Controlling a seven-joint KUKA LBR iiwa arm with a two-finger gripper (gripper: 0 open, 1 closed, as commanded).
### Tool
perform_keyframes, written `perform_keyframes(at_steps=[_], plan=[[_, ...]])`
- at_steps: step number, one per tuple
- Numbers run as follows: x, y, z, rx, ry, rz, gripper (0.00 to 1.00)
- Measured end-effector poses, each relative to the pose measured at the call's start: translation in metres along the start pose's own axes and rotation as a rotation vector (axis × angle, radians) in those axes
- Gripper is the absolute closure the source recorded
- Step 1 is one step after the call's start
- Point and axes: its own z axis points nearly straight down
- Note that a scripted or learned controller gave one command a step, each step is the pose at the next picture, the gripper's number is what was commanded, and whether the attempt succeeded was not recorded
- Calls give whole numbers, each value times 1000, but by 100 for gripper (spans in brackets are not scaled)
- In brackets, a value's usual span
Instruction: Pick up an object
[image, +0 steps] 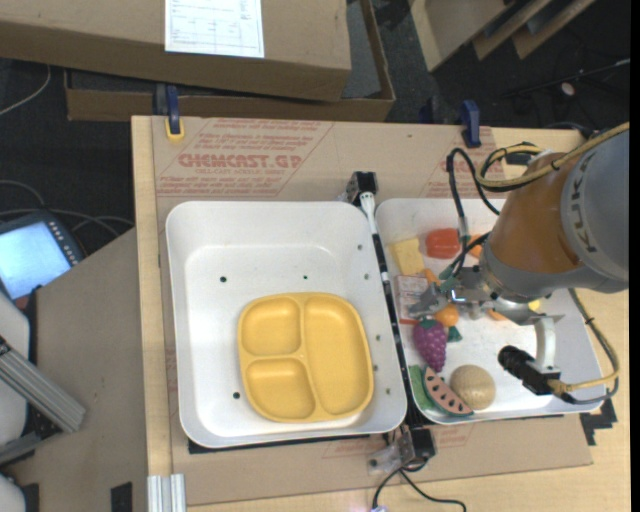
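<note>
Yellow plastic tray (303, 357), three compartments, lies flat in the left bin (200, 240), nothing on it. In the right bin (580, 345), play-food pieces are crowded at the left side: a pale yellow cheese wedge (407, 254) and a red tomato (443, 241) at the far end, purple grapes (432, 343) mid-bin, a watermelon slice (444, 392) and a tan potato (473, 386) at the near edge. The gripper (437, 300) sits low just beyond the grapes, among clear wrapping; whether it is spread or closed cannot be told, nor whether it has hold of anything. Judgement: these pieces look light, rigid and smooth, so prone to slip. The grapes, nearest and knobbly, offer the best purchase across the widest part of the cluster.
</note>
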Motion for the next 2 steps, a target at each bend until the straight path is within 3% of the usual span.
perform_keyframes(at_steps=[1, 2], plan=[[-3, 13, 2, 6, 2, -3, 0], [-3, 15, -10, -2, -1, -2, 100]])
